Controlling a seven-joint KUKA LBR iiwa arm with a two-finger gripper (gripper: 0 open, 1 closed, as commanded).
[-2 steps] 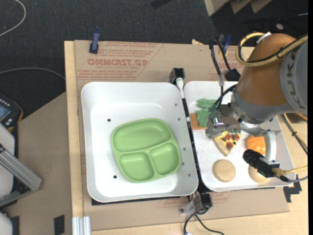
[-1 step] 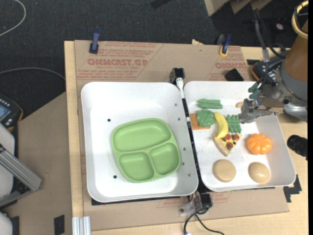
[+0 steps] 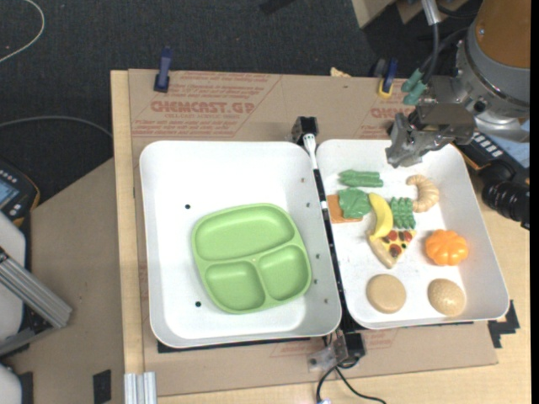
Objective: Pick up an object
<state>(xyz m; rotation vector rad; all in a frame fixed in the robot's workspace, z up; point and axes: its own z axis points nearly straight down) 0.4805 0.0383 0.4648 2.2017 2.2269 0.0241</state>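
The robot's dark claw (image 3: 410,151) hovers above the far end of the right-hand shallow white plastic bin (image 3: 484,268); its grip cannot be told. Just below it lie a green toy bean pod (image 3: 360,178) and a tan curved toy croissant (image 3: 424,191).

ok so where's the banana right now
In the camera view the banana lies in the right bin, near its middle, between the green leafy piece on its left and the pizza slice just below.
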